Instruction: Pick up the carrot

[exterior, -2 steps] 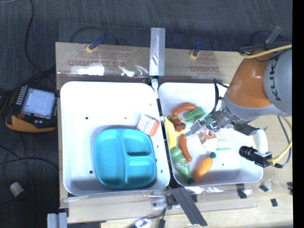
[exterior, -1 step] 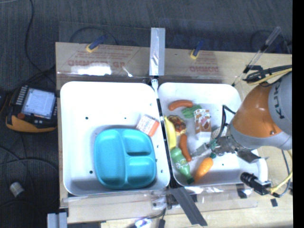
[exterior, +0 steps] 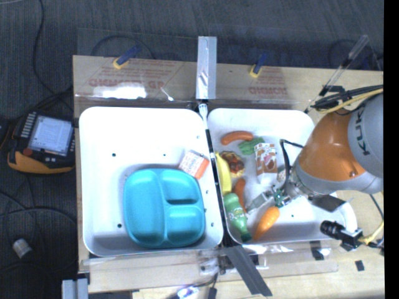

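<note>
Logging for you: tapered orange carrot (exterior: 266, 220) lies on the floor of the right shallow white bin (exterior: 303, 124), near its front wall. Two-finger gripper (exterior: 278, 197) sits just above its thick end; finger state cannot be told. Pickup not yet shown.

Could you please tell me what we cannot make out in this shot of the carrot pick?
- Camera view: the gripper sits just above the carrot; too small and blurred to tell whether they touch.
- The arm covers the right part of the right bin, hiding whatever lies beneath.
- The labels on the small carton and the packet are too small to read.
</note>
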You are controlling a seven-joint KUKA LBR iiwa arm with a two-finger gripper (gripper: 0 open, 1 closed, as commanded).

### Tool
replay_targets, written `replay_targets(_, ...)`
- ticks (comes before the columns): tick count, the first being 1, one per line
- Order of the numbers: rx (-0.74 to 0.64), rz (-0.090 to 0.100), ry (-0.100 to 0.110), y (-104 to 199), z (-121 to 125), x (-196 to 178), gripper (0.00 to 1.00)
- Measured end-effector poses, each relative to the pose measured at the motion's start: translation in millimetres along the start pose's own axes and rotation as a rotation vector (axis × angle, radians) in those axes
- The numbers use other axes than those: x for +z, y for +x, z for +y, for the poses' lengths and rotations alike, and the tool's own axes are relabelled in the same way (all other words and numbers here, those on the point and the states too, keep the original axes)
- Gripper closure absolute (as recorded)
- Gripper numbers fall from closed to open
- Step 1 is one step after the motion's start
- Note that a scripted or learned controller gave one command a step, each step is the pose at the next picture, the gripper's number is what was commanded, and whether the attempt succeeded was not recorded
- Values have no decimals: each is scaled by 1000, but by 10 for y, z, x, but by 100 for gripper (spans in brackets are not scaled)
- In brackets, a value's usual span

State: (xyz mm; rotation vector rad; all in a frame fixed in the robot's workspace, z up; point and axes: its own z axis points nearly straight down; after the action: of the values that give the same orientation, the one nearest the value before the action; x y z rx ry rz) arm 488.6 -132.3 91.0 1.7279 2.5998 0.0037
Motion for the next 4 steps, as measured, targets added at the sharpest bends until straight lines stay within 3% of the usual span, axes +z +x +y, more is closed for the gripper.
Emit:
replay_targets(1, 141, 14, 15, -313, -167, -690, 0)
replay_targets(2, 295, 3, 3, -452, -47, -19, 0)
replay_targets(3, 104, 16, 17, 120, -5, -120, 0)
replay_targets(4, 105, 16, 16, 120, -6, -119, 0)
